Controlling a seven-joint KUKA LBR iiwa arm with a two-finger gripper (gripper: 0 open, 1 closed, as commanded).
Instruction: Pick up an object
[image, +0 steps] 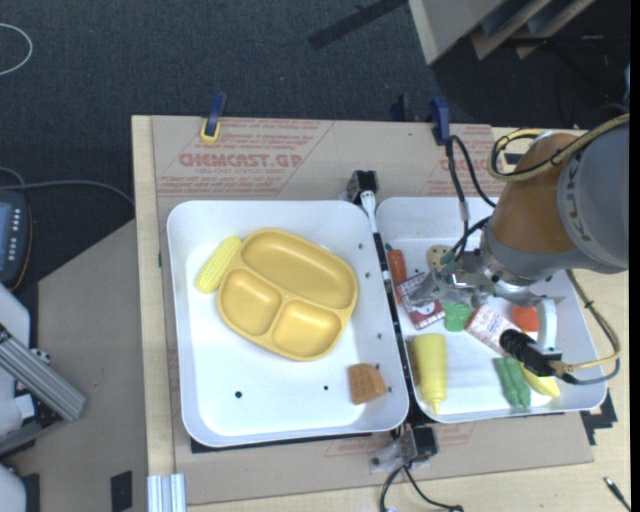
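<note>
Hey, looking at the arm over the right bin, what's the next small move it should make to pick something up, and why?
Probably a short descent straight down. The end effector sits low over the right bin, among a red-and-white packet, a green item and an orange stick. Nothing is visibly held, and the items crowd together, so a slow drop onto the packet seems safest.
</note>
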